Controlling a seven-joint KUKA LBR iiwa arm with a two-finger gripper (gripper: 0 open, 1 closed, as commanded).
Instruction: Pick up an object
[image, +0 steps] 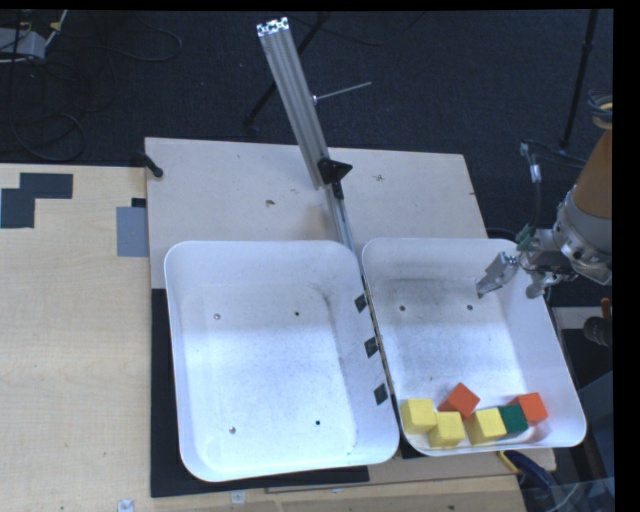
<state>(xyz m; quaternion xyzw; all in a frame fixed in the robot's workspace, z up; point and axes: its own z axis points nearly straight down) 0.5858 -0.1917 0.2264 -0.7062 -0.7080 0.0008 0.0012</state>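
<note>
Several small blocks lie huddled at the near edge of the right bin (440, 310): a yellow block (419, 413), a second yellow block (448, 430), a third yellow block (489, 425), a red-orange block (461, 398), a green block (514, 416) and an orange block (533, 406). My gripper (515, 276) hangs over the right bin's far right corner, well away from the blocks. Its two fingers stand spread apart with nothing between them, so it is open.
The left bin (260, 350) sits beside the right one, with black clips along the shared rim. A slanted aluminium bar (300, 110) rises behind the bins. A pale wooden board lies under both.
</note>
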